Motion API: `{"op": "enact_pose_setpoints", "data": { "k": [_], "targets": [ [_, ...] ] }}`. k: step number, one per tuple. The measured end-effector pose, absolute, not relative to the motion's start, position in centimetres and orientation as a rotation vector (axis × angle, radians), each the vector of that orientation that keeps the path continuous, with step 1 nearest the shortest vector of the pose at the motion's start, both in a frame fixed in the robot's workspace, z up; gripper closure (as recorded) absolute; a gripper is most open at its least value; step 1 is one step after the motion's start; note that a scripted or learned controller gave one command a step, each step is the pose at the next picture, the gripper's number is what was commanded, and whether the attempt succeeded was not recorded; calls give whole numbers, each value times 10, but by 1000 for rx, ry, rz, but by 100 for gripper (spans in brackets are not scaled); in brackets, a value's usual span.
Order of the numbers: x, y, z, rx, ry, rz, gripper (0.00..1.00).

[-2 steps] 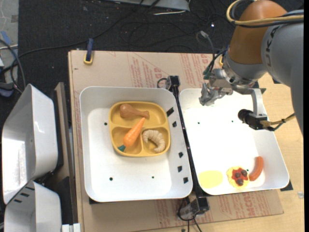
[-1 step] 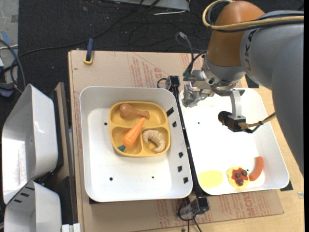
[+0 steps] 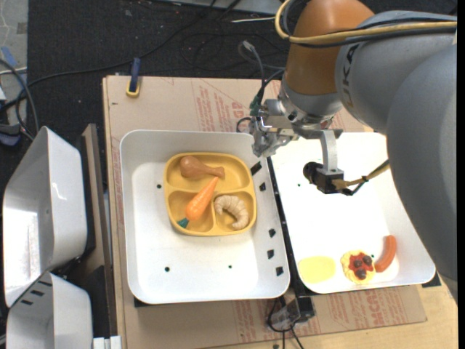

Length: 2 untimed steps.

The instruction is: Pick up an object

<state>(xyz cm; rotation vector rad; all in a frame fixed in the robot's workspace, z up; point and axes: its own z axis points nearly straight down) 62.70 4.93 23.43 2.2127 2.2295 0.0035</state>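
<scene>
My gripper [image 3: 261, 142] hangs over the far end of the divide between the two white bins, just right of the yellow plate's far corner, and I see nothing held in it. The yellow divided plate [image 3: 174, 195] lies in the left bin [image 3: 145, 267]. On it are a brown drumstick [image 3: 201, 169], an orange carrot [image 3: 202, 200] and a pale shrimp [image 3: 234, 210]. In the right bin [image 3: 341, 224], near the front edge, lie a flat yellow disc [image 3: 317, 268], a small round tart with red topping [image 3: 357, 265] and an orange sausage [image 3: 386, 254].
The grey arm with its orange band [image 3: 327, 20] covers the right bin's far right part. A white container [image 3: 36, 202] stands left of the bench. A yellow-handled tool [image 3: 134, 80] lies on the cardboard at the far left corner.
</scene>
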Motion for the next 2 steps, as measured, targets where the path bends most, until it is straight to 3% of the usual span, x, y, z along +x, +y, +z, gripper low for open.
{"op": "enact_pose_setpoints", "data": {
  "k": [1,2],
  "targets": [
    [644,97,241,2212,2230,6,100],
    [643,94,241,2217,2225,0,0]
  ]
}}
